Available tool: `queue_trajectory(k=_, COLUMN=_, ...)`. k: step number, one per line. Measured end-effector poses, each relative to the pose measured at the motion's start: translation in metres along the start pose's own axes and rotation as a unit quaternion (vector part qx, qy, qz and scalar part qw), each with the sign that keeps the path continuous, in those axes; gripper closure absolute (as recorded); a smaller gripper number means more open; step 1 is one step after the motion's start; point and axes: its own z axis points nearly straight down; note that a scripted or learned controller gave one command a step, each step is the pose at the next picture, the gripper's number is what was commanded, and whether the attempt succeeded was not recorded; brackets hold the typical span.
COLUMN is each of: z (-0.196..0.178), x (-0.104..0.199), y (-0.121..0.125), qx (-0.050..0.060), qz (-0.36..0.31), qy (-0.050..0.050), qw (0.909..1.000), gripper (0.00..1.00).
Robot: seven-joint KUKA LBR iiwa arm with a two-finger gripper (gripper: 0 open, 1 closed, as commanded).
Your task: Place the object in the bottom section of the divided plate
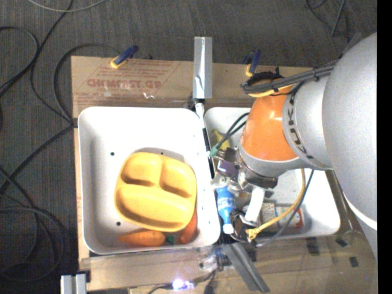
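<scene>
I saw the gripper (236, 210) low in the right bin (318, 222), at lower centre; a blue bottle (224, 206) seemingly touched it, but I couldn't tell its fingers' state.

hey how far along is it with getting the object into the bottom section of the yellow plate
Little looks done. The yellow three-section divided plate sits in the left white bin with its large bottom section bare. An orange carrot-shaped toy lies half tucked under the plate's lower edge, not in it. In hand: the pincer is low in the right white bin, beside a blue-and-white bottle. The grasp, carry and placing are left.
</scene>
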Motion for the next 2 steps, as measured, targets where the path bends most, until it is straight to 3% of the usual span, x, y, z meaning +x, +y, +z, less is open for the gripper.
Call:
queue_trajectory(k=1, z=-0.026, x=0.037, y=-0.004, qx=-0.001, qz=-0.106, qy=0.000, qw=0.9943, gripper=1.00)
queue_trajectory(k=2, z=-0.042, x=0.092, y=0.021, qx=-0.001, qz=-0.123, qy=-0.001, qw=0.9924, gripper=1.00)
